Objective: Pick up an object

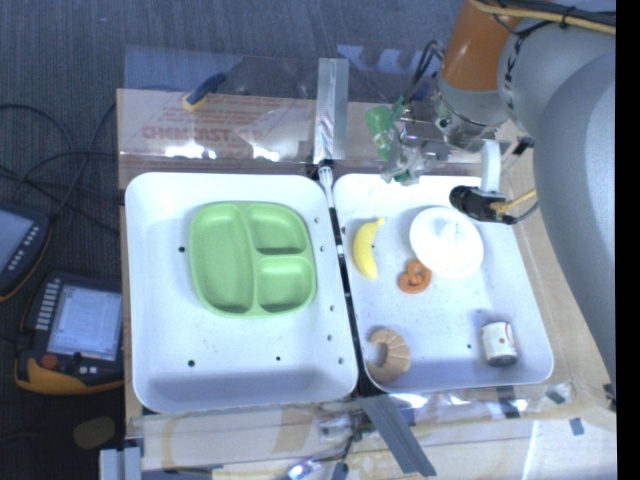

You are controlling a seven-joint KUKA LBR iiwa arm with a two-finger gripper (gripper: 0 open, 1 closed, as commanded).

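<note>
Green object (380, 121) between gripper (398, 158) fingers, above right bin's (520, 298) far edge

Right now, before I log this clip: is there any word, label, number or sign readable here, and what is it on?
Red printed lettering on the cardboard sheet behind the left bin: seen through glare and plastic, too blurred to read.
Lit screen of the handheld pendant left of the bench: content too small to read.
Small can in the right bin: label too small to read.
No other text visible.
</note>
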